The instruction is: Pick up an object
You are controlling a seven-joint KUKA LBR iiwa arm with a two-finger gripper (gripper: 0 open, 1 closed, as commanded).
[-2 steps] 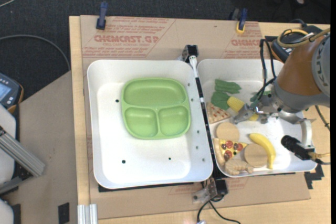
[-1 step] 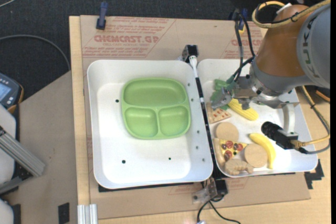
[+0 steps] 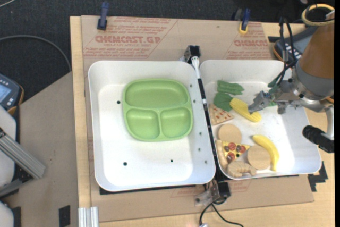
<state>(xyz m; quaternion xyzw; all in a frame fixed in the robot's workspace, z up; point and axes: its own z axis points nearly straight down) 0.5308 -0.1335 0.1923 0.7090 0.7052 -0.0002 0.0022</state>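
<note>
The right bin (image 3: 300, 166) holds toy food. A yellow corn cob (image 3: 241, 109) lies beside green leafy pieces (image 3: 228, 87). Below them are a waffle wedge (image 3: 218, 114), a tan round disc (image 3: 230, 133), a pizza slice (image 3: 232, 150), a banana (image 3: 269, 148), a round bread piece (image 3: 258, 157) and a biscuit (image 3: 238, 169). My gripper (image 3: 257, 103) reaches in from the right and hangs low at the corn cob's right end, very close to it. Nothing appears lifted.
The left bin (image 3: 106, 159) carries a green divided plate (image 3: 158, 109). A black divider strip (image 3: 201, 98) runs between the bins. Clamps (image 3: 102, 16) hold the cardboard sheet at the back. The arm's orange band (image 3: 324, 50) looms over the right bin's far right side.
</note>
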